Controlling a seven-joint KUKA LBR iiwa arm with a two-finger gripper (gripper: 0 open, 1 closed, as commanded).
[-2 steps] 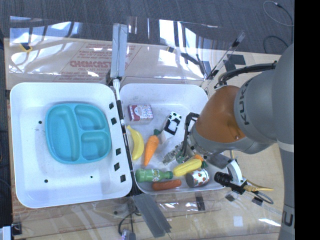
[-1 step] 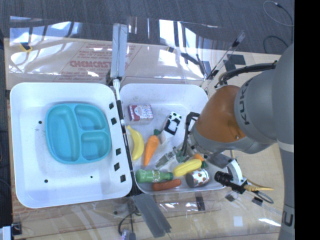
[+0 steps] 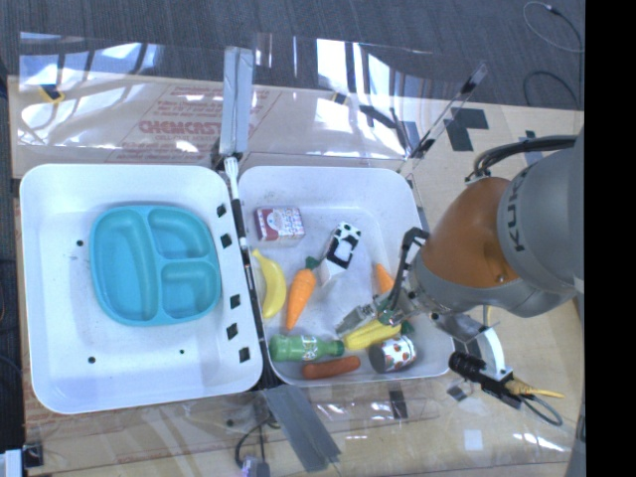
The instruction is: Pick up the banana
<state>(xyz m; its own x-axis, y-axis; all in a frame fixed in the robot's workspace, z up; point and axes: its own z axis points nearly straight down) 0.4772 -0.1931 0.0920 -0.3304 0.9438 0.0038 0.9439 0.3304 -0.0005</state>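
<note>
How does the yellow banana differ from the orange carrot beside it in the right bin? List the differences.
Colour: the yellow banana is plain yellow; the orange carrot is orange with a green top.
Shape: the banana curves; the carrot is straight and tapers.
Place: the banana lies against the right bin's left wall; the carrot lies further toward the middle.
Both lie flat, side by side, roughly lengthwise up the view.

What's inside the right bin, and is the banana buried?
The right bin holds the banana, uncovered by the left wall, a carrot, red box, green bottle, sausage and can. The arm covers the right edge.
</note>
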